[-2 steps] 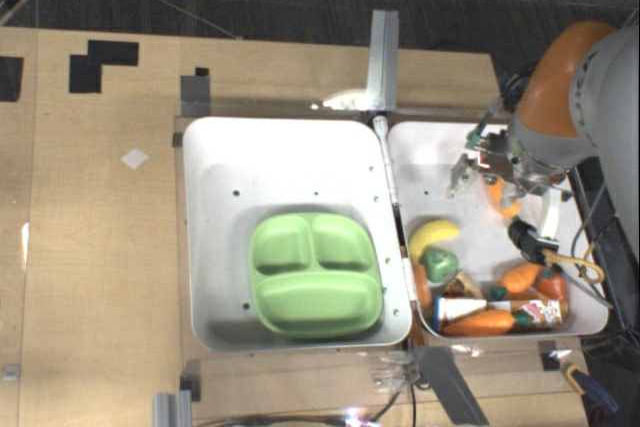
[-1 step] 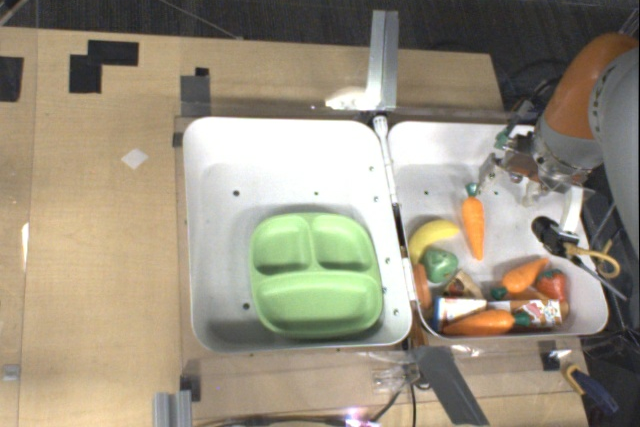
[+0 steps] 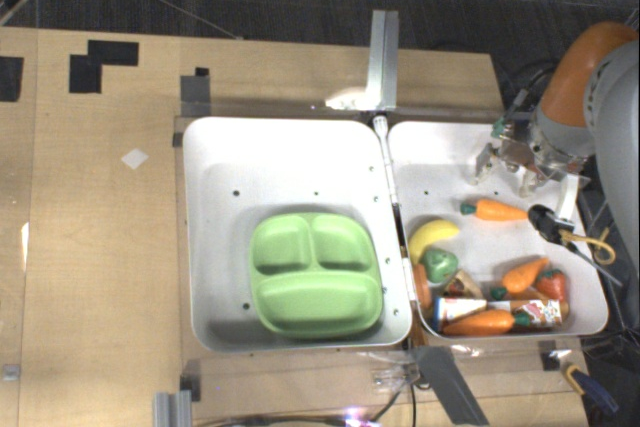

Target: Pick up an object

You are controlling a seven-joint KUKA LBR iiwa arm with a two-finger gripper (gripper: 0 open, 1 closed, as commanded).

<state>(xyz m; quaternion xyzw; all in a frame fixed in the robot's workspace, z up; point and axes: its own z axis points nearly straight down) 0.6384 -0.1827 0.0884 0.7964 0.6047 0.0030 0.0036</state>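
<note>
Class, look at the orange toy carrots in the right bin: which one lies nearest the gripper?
The lone orange toy carrot lying just below the gripper, apart from the others, which sit heaped along the right bin's near edge.

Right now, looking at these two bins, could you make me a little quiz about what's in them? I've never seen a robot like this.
1. True or false: the green divided plate lies in the left bin.
2. Which thing lies nearest the end effector? A) the yellow lemon B) the lone carrot C) the red bottle
3. Fill in: the toy food sits in the ___ bin.

Key: 1 true; 2 B; 3 right.
</note>
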